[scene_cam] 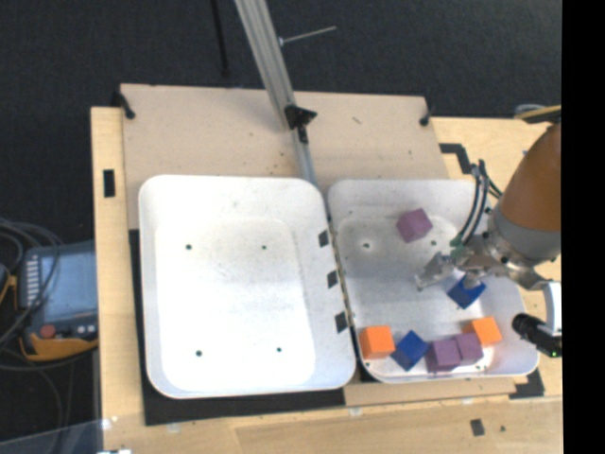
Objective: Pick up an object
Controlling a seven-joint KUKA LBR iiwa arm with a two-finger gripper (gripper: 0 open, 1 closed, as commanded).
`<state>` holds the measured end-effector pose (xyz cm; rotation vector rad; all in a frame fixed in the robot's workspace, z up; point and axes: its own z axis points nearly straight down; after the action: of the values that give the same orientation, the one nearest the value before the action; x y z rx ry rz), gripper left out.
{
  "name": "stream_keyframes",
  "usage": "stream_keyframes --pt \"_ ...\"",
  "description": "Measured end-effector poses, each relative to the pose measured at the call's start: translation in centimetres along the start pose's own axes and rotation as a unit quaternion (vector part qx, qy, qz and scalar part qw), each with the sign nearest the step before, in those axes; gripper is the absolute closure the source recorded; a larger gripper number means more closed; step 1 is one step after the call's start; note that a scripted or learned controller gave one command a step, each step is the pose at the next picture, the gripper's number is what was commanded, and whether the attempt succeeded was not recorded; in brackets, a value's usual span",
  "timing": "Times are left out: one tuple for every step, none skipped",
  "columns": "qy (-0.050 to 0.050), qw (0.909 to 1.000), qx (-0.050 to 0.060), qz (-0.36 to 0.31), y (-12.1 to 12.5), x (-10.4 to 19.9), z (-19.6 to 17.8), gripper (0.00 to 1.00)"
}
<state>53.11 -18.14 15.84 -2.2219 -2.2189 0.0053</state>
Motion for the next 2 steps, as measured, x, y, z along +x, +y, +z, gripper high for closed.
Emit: stream_keyframes --pt "-0.001 1.0000 -0.008 0.001 1.2 0.0 3.2 0.00" --pt "-0.001 1.0000 -0.003 0.003 1.3 -0.1 6.1 0.00"
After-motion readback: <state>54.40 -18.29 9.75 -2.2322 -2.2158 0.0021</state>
